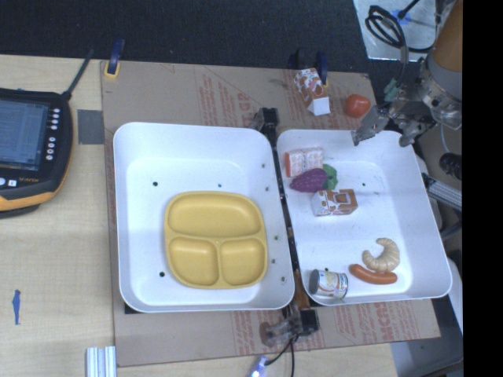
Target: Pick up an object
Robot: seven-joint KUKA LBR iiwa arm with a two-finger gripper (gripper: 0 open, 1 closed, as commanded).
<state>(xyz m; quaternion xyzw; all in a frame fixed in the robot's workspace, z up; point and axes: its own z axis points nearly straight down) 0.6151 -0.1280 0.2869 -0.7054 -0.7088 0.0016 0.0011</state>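
Pincer [385, 128] open, fingers splayed downward

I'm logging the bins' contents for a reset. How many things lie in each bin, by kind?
Yellow divided tray: 1
Small cartons: 2
Purple vegetable: 1
Croissant: 1
Sausage: 1
Can: 1
Total: 7

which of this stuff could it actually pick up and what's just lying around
Job: pincer; in the right bin: purple toy, carton, croissant, sausage, can, packet.

Lying about: yellow tray, tablet, tomato, box.
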